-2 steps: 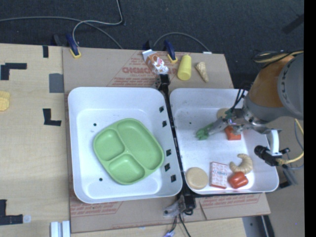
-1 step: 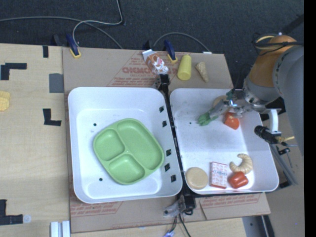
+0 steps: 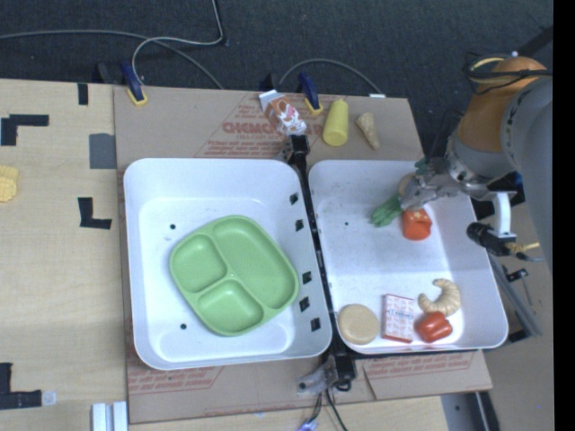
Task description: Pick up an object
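My gripper [image 3: 419,194] hangs low over the far side of the right bin [image 3: 467,268], right above an orange-red carrot-like toy [image 3: 416,224] with a green leafy top [image 3: 387,212]. The fingers point down-left toward that toy, and it lies just under or against their tips. At the bin's near edge lie a round tan cookie [image 3: 358,323], a pink-and-white packet [image 3: 399,318], a tan croissant-like piece [image 3: 442,295] and a red piece [image 3: 434,328].
The left bin [image 3: 148,241] holds a green divided plate [image 3: 234,274]. Behind the bins on the cardboard sit a yellow bottle [image 3: 335,122], a tan cone [image 3: 367,130] and a small carton [image 3: 282,112]. Cables run across the dark back.
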Controlling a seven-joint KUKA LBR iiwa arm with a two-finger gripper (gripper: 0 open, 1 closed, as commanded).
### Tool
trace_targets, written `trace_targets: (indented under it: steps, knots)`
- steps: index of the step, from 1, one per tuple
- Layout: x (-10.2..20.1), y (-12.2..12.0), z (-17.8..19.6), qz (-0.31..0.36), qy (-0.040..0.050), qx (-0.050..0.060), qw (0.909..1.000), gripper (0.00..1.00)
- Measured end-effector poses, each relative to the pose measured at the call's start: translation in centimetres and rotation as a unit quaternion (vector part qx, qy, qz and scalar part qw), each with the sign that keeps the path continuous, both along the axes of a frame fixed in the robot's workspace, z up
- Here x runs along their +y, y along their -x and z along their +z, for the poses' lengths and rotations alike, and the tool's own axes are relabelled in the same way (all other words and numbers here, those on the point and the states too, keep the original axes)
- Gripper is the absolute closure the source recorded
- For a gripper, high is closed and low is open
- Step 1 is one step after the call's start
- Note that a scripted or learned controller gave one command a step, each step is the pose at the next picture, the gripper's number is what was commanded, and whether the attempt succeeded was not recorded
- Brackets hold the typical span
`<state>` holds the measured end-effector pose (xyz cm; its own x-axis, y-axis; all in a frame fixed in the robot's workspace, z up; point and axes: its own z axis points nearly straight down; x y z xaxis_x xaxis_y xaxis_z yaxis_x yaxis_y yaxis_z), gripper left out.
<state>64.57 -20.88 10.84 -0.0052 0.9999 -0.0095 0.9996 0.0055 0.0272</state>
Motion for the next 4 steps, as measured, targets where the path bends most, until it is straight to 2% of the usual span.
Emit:
trace_targets:
  steps: [1, 2, 3, 4]
  knots:
    - [0.0, 0.2, -0.3, 0.0, -0.0003, 0.003, 1.0, 0.0]
    - [0.6, 5.4, -1.6, -0.002, -0.0036, 0.005, 1.0, 0.0]
    - [5.3, 0.5, -1.7, -0.002, -0.0034, 0.005, 1.0, 0.0]
    - [1.6, 6.5, -1.5, -0.003, -0.0037, 0.011, 0.9999, 0.0]
